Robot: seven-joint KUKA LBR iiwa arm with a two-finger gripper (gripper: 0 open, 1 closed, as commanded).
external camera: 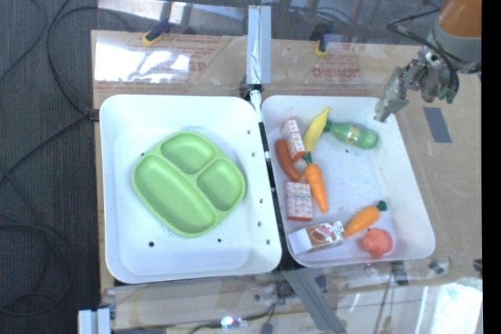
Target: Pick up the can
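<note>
The left bin (117,168) holds a green divided plate (189,182). In the right bin (411,199), what looks like the can (298,200), red and white, lies near the left wall, not yet lifted. A carrot (316,185) touches it and a sausage (285,159) and similar red-and-white pack (293,138) crowd close. The gripper (389,107) hovers over the far right corner, well apart from the can and carrying nothing; whether it is open or closed cannot be told. The whole pick remains.
</note>
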